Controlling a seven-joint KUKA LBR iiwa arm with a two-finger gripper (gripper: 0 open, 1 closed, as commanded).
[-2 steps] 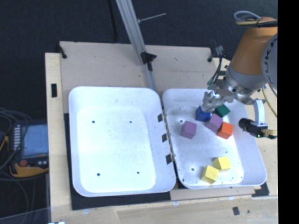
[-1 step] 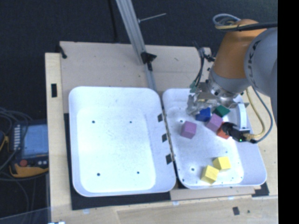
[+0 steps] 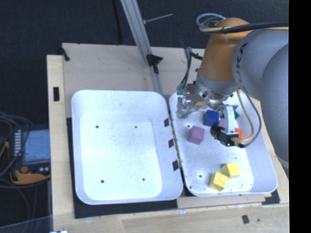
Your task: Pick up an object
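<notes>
Several small blocks lie in the right bin point(image 3: 262, 178). A blue cube point(image 3: 211, 118) sits near the bin's upper middle, with a purple cube point(image 3: 196, 134) just below and left of it. Two yellow cubes point(image 3: 231, 169) point(image 3: 218, 180) rest near the front edge. My gripper point(image 3: 186, 106) hangs over the bin's upper left corner, left of the blue cube and above the purple one. Nothing can be seen held in it. The wrist hides the area behind the blue cube.
The left bin point(image 3: 121, 144) adjoins the right one along a shared rim. Small pink point(image 3: 222, 124), orange point(image 3: 238, 132) and green point(image 3: 236, 114) pieces lie by the cable at the right. A slanted metal post point(image 3: 141, 33) rises behind the bins.
</notes>
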